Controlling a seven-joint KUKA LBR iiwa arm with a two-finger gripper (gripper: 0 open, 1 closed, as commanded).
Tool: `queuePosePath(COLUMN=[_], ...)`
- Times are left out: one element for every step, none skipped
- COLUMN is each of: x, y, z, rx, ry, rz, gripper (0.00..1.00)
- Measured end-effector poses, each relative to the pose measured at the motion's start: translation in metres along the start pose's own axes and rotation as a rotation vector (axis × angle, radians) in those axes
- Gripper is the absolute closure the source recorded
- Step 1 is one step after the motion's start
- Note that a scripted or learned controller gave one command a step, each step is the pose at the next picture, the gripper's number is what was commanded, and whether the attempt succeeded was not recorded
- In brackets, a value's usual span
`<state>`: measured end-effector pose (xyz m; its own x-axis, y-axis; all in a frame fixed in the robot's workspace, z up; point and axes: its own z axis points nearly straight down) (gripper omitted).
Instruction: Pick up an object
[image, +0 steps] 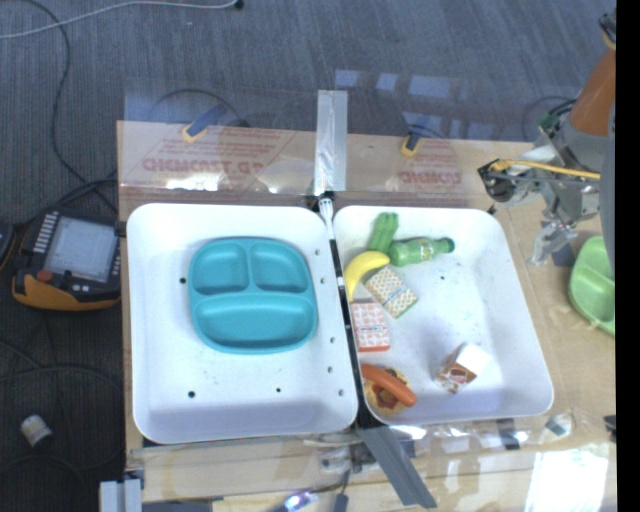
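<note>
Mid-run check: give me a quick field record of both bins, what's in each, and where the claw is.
left bin: holds a teal divided plate, lying flat near its middle
right bin: holds several small items
right bin, top: green bottle on its side, a green item beside it
right bin, left edge: banana, two patterned packets, hot dog
right bin, lower middle: small white carton, tipped over
claw: outside the bins, above the bench at upper right
holding: nothing seen in the claw

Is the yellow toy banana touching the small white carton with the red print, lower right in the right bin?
Apart. The camera view shows bare white bin floor between the banana and the carton.
</note>
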<state>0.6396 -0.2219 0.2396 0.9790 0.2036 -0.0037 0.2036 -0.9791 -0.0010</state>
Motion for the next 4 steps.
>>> queuePosePath(x=[0.012,0.011,-0.02,0.015], y=[-0.087,-0.087,-0.018,0.004], z=[0.102,0.094,0.017,0.115], rx=[0.002,0.008,-0.002,-0.001], ry=[-0.001,-0.006,-0.001,-0.004], rz=[-0.113,-0.113,-0.012,0.001], gripper=[0.0,1.0,1.0,1.0])
